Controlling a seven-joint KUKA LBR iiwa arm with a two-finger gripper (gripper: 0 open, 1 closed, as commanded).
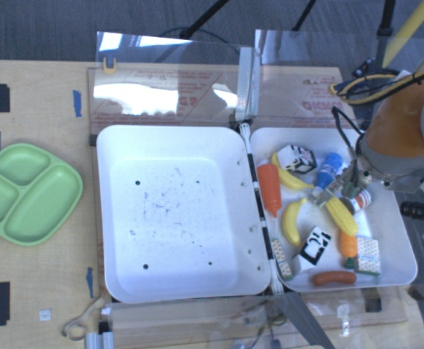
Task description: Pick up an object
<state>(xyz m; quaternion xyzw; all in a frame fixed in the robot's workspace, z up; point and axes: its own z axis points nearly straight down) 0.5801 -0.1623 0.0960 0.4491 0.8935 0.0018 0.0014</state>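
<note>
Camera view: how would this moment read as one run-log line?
arm: over right bin | gripper: low among toys, by corn cob | nothing lifted | left bin

The arm (pixel 404 129) is cut off by the right edge, and its jaws' gap is too small to tell.

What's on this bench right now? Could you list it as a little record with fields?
arm: reaches in from the right, gripper low over the right bin
right bin holds: carrot, two bananas, corn, blue bottle, sausage, black-and-white blocks
left bin: no objects, faint marks
green plate: on the bench, left of the bins
</note>
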